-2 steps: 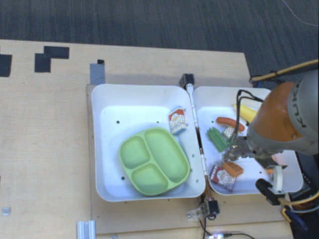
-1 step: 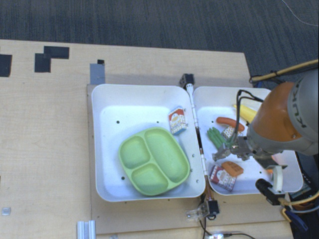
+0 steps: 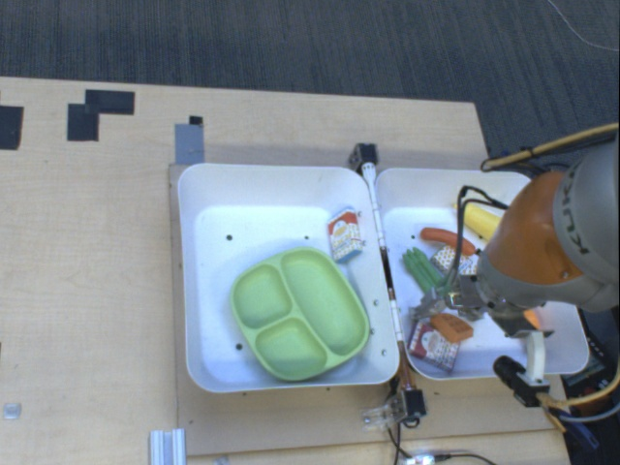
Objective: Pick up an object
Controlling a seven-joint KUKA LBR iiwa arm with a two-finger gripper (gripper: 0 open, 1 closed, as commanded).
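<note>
small orange block (image 3: 451,327), on red-white packet (image 3: 433,347)

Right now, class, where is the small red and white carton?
The small carton lies in the left bin, near that bin's upper right corner, just above the green divided plate and beside the wall between the bins.
</note>
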